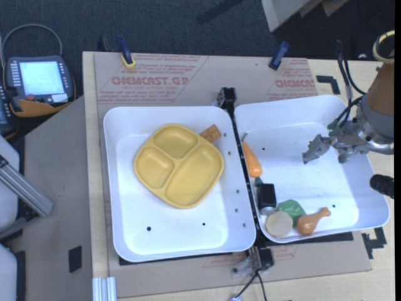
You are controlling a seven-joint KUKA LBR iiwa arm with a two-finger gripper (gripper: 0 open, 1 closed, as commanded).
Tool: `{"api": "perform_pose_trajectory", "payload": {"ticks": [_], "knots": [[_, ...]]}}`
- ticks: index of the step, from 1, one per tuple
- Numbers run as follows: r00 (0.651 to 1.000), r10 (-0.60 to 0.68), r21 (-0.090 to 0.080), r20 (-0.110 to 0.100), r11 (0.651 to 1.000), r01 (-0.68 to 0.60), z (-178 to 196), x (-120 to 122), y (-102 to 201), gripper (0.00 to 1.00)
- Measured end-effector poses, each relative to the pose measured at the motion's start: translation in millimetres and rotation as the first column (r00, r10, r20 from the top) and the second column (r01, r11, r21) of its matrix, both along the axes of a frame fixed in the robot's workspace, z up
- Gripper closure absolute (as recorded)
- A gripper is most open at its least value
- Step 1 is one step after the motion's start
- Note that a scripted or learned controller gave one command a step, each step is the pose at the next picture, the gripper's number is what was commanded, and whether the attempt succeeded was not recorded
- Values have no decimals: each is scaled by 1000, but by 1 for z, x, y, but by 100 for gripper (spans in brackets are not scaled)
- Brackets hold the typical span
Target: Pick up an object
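Down at the front of the right bin [351, 224] sit a few toys close together: a round cream piece [279, 224], a green leafy piece [292, 208] just behind it, and a brown toy drumstick [312, 219] touching the green one. A small black block [267, 195] lies just behind them by the wall, and an orange toy carrot [252, 160] lies farther back along the same wall. In the left bin [119, 187] rests a big yellow plate [179, 165] with three parts, and a small brown piece [211, 133] peeks out from its far edge. The gripper [316, 148] hangs over the bare middle of the right bin, well apart from the toys. I cannot tell if its fingers are spread or pressed together, and nothing shows between them. The drumstick looks like the easy pick. It is probably light, hard plastic, smooth and a bit slippery. I would pinch it across the fat end, since the thin handle could slide out. The green piece touching it might get bumped.
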State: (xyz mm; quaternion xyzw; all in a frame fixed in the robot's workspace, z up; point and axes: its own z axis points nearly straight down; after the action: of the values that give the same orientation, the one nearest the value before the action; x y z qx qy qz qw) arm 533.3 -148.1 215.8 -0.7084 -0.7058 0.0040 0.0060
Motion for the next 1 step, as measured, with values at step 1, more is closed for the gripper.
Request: {"api": "perform_pose_trajectory", "payload": {"ticks": [1], "knots": [[1000, 4, -3, 14, 1000, -4, 7, 3, 0, 0]]}}
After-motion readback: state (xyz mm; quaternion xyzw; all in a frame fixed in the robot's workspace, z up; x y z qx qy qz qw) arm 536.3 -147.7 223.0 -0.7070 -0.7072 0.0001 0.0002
